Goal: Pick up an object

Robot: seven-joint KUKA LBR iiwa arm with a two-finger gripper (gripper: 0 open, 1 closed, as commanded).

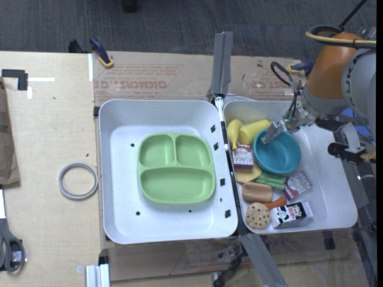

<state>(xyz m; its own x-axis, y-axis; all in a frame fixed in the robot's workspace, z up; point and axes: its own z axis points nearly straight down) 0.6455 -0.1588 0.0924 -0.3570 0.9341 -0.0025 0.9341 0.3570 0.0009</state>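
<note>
Progress: early, by my reading; nothing is lifted, and every item lies in the right bin (335, 217) at the right of the frame.
End effector: the end effector (276, 130) sits low at the upper left rim of the blue bowl (278, 154); whether it is spread or closed, and whether it grips anything, I cannot tell.
Likely target: the blue bowl, at the upper middle of the right bin, touching the yellow pieces (250, 130) to its left.
Other candidates: a cookie (258, 216), a hot-dog toy (257, 191) and a small black-and-white carton (292, 213), all at the bin's lower part.
Left bin: the left bin (114, 178) holds a green divided plate (176, 169), mid-frame.
What is left: a secure grip and a lift clear of the bin.
Writing: the cardboard sheet (149, 76) on the table carries reddish mirrored print, not clearly readable; carton labels are too small to read.
</note>
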